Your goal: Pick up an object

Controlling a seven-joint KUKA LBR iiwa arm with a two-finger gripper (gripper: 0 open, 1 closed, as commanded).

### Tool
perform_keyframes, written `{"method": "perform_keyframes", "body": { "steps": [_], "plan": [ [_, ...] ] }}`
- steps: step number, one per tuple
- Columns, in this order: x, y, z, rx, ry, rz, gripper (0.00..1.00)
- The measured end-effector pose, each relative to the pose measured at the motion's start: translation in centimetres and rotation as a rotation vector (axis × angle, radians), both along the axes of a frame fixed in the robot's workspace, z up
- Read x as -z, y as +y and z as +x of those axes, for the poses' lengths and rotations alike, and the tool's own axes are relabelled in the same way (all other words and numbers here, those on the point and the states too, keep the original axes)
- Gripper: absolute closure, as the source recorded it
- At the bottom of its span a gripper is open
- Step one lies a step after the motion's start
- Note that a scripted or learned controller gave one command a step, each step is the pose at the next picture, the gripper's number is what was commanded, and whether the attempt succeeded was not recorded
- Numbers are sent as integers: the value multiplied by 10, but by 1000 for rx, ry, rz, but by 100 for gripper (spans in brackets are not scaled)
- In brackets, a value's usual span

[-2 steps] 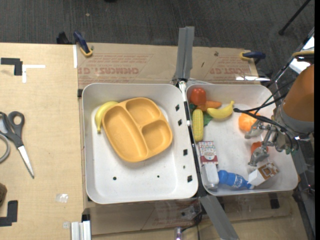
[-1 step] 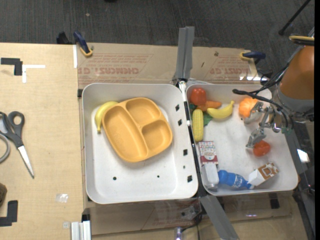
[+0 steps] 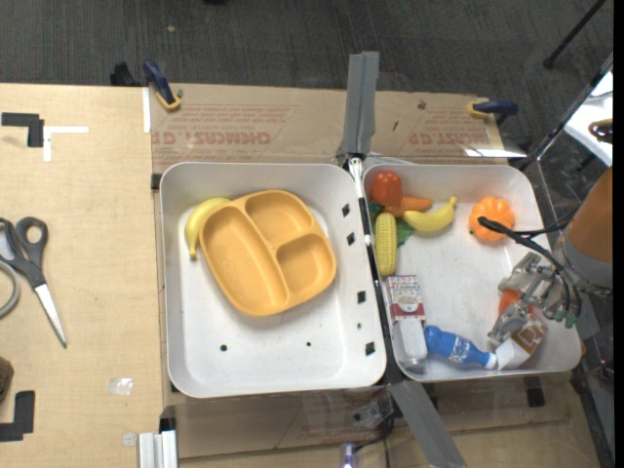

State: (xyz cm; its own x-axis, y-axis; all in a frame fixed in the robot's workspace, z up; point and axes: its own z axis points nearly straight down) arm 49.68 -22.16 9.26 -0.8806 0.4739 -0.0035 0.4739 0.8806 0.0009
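Single fixed camera above bench, angled downward, medium distance. Frame takes in two shallow white plastic bins (image 3: 175, 291) side by side, pale wooden bench top (image 3: 78, 261) at left, dark grey carpet floor (image 3: 292, 18) along top.

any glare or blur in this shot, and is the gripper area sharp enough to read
Camera view: even overhead light, soft shadows, no strong glare on the white bins. The yellow divided plate and the scissors look crisp. The gripper, low in the right bin, is cluttered and slightly soft, so its finger state is unreadable.
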Motion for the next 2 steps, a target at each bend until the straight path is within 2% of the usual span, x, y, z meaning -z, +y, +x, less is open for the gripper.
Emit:
{"method": "perform_keyframes", "body": {
  "steps": [1,2],
  "plan": [
    [-1,0,74,44,-2,-1,0],
    [-17,0,142,152,-3,-1,0]
  ]
}}
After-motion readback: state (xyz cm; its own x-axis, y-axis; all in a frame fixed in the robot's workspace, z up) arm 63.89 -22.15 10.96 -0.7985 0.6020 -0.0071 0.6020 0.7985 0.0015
